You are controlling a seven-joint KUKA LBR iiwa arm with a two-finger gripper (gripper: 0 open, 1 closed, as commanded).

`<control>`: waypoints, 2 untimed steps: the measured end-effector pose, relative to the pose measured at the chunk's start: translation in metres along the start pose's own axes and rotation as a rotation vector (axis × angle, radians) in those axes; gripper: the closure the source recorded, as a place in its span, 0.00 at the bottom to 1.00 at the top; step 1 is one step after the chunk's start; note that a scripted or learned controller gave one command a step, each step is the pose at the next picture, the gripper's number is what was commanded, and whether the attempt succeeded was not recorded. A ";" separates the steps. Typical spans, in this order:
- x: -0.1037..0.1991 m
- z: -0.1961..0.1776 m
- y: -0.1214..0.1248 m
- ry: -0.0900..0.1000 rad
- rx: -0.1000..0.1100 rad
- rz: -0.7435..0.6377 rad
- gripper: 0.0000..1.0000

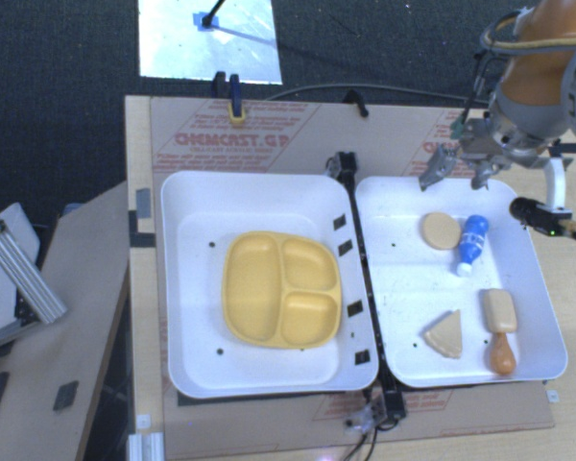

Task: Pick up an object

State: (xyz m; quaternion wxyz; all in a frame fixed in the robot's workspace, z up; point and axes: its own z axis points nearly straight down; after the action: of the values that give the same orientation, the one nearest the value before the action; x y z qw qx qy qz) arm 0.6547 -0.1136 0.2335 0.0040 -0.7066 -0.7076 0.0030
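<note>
End effector (458, 173) open, holding nothing, poised over right white bin's (403, 353) far edge. Nearest candidate, round tan disc (442, 230), lies below beside blue plastic bottle (471, 243). Pick not yet begun.

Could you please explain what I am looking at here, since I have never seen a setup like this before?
This is a single camera fixed above a workbench, looking down at a slant. The grey and orange machine at the upper right is a robot arm. Its grasping part, the end effector, has two fingers that are spread apart and hold nothing. It hovers over the far edge of the right bin.

Two shallow white bins sit side by side. The left bin holds a yellow divided plate. The right bin holds four small things: a round tan disc, a blue and white bottle lying beside it, a tan wedge, and a tan brush-like piece with an orange end.

The arm's job is to pick up one object; none has been lifted yet.
</note>
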 end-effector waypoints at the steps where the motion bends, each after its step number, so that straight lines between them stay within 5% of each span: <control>1: 0.000 -0.007 0.002 -0.001 -0.011 -0.002 0.00; 2: 0.007 0.051 -0.002 -0.001 -0.008 -0.001 0.00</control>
State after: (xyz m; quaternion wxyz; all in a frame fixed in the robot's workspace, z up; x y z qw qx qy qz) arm 0.6522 -0.1065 0.1823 0.0009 -0.7062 -0.7080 0.0006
